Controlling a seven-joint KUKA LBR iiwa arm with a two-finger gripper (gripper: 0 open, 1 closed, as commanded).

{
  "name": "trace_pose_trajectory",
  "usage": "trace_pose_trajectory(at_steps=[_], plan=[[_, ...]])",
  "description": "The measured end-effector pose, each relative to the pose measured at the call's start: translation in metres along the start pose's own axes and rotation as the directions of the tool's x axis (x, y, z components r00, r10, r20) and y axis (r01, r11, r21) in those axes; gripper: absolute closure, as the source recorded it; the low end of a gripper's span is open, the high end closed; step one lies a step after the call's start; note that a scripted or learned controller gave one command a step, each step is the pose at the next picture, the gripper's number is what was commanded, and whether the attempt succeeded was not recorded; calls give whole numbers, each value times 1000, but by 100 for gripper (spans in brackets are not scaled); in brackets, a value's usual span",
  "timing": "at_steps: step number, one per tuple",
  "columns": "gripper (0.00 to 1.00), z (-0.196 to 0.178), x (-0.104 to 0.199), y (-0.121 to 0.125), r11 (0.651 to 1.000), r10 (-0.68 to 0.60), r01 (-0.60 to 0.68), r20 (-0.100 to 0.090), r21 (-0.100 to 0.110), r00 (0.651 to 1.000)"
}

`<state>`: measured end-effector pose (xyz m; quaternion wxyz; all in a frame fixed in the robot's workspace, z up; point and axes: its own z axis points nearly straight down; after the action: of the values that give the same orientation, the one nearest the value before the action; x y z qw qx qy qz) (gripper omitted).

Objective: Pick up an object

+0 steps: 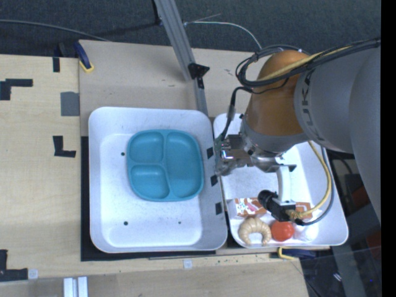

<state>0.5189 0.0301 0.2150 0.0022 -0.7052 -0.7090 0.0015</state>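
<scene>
My gripper (226,156) hangs over the left side of the right bin (331,228), close to the wall shared with the left bin. The grey arm with its orange band covers most of that bin's far half. At the near end of the right bin lie a tan croissant (255,229), a red tomato-like ball (283,230) beside it, and an orange and white snack packet (246,207) just behind them. These things are below the gripper in the view and apart from it. Nothing shows between the fingers.
The left bin (102,184) holds a blue divided plate (166,164) in its far half. A slanted metal bar (176,26) stands behind the bins. Wooden bench surface with black tape marks lies to the left.
</scene>
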Motion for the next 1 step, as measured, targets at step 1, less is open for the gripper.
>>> trace_pose_trajectory(at_steps=[1], plan=[[100,-16,56,-17,1000,-3,3,-1,-3,1000]])
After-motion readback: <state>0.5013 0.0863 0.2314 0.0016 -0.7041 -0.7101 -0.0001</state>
